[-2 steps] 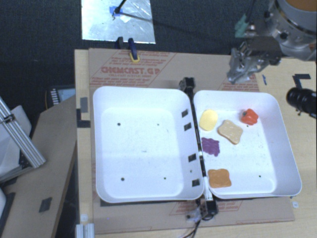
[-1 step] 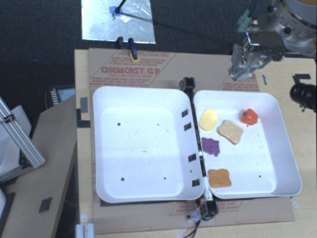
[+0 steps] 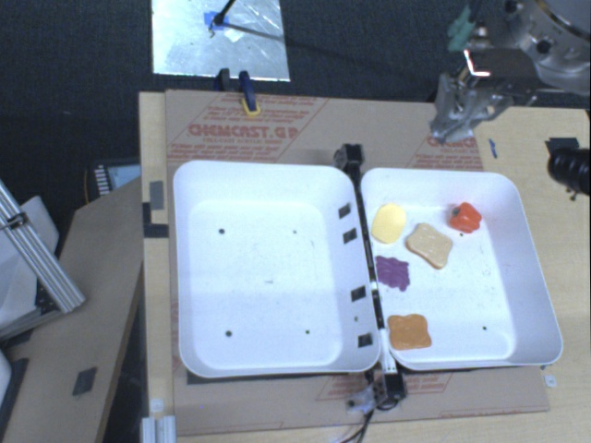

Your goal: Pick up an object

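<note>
We see the gripper [image 3: 454, 129] above the right bin's [image 3: 531, 247] far edge; its state we cannot tell.

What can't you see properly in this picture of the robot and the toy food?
- The gripper, camera view: small and blurred against the cardboard, so whether its fingers are apart cannot be told.
- The arm: cut off by the top and right edges.
- The purple piece in the right bin: too flat and blurry to say what food it is.
- The red-orange piece: too small to name.
</note>
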